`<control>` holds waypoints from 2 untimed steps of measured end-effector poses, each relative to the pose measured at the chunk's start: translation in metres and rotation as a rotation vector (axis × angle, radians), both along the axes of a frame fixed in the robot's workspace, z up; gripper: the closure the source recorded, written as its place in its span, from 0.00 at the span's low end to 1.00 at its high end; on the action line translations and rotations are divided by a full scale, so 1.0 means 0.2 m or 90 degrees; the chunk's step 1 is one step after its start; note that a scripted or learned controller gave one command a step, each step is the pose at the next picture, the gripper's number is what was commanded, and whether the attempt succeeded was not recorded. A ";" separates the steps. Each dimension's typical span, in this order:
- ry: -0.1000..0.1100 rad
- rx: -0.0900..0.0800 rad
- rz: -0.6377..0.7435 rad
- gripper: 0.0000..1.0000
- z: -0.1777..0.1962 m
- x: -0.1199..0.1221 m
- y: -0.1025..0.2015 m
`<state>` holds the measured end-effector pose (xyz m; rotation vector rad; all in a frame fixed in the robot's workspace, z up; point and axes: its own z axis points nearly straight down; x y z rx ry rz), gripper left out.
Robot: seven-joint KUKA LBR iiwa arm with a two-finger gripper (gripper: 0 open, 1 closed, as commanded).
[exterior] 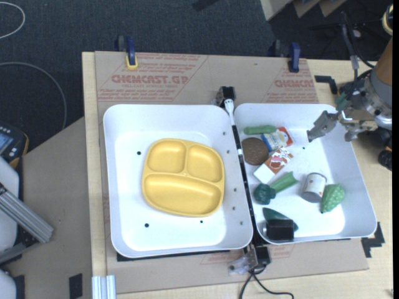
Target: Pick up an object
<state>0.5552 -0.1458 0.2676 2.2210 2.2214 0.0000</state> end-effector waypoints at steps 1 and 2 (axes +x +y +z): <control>-0.014 -0.001 0.004 0.00 0.98 -0.12 0.24; -0.003 -0.001 0.001 1.00 0.98 -0.12 0.23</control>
